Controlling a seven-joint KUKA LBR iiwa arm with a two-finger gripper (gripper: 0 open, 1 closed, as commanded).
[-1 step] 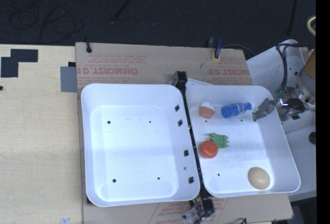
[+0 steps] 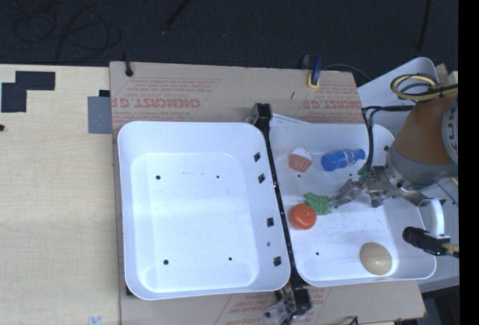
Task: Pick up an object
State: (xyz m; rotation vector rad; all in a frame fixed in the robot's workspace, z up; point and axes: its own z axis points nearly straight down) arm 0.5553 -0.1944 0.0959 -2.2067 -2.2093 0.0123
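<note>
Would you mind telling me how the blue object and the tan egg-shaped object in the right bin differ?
The blue object is elongated and lies on its side; the tan egg-shaped object is rounded and compact. The blue object sits toward the far side of the right bin, the tan egg-shaped object near its front right corner. In colour, one is bright blue, the other pale tan. Both rest on the bin floor, apart from the gripper.

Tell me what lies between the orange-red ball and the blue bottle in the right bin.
In the camera view, the green toy sits just above and right of the orange-red ball; from there up to the blue bottle the right bin floor is bare white.
</note>
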